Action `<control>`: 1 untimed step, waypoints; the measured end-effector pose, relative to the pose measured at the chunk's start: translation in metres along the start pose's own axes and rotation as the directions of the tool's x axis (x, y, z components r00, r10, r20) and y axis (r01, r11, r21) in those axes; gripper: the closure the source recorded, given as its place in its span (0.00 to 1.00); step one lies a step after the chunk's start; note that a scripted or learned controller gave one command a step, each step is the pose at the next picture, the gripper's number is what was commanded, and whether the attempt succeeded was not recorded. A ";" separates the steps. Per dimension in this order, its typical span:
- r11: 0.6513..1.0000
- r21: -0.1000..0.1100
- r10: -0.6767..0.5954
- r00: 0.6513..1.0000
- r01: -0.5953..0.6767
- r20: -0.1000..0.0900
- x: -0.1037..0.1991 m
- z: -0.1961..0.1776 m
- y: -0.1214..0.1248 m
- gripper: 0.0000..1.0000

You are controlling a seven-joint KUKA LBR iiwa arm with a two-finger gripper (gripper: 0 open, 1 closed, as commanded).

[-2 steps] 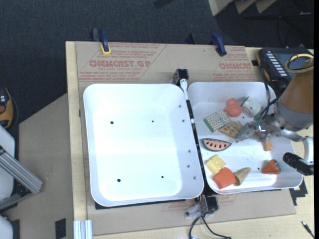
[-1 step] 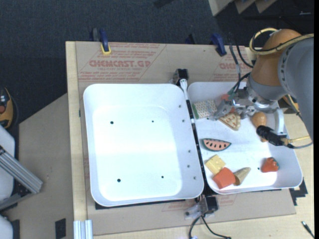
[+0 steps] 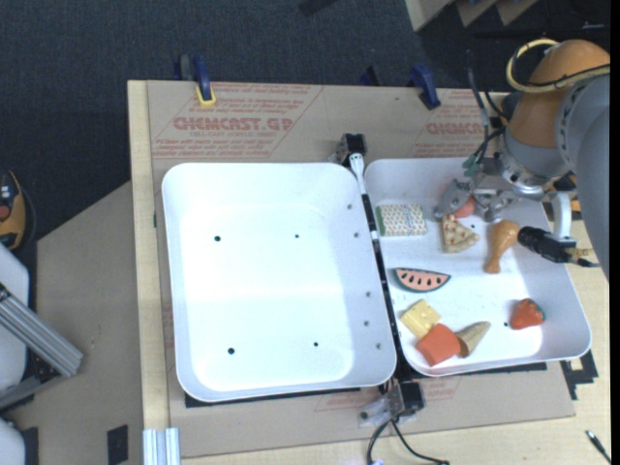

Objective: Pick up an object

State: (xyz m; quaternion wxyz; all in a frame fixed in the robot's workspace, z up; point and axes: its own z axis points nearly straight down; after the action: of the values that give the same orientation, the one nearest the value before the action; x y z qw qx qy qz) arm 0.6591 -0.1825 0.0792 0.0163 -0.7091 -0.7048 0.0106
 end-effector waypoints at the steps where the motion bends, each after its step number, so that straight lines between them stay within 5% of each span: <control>1: 1.000 0.002 -0.004 1.000 0.004 0.002 0.001 -0.011 -0.001 1.00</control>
State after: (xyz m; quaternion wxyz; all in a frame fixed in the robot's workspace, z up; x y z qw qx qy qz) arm 0.6583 -0.1816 0.0907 0.0162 -0.7079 -0.7061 0.0121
